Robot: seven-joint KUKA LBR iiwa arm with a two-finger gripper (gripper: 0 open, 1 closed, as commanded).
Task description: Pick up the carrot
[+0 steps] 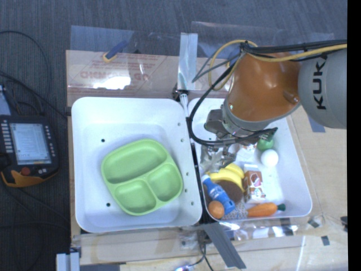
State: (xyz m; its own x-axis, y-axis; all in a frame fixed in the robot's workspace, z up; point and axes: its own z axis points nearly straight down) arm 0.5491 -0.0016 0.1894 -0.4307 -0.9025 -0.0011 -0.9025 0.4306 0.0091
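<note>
The carrot, orange with a small green tip, lies flat along the near edge of the right bin. My gripper hangs under the orange wrist band at the bin's left side, just above a yellow banana. It is well up and left of the carrot and apart from it. The wrist hides much of the gripper.
Around the carrot sit a small carton, a blue bottle, an orange fruit, a white ball and a green item. The left bin holds a green divided plate. A teach pendant lies off-bench at left.
</note>
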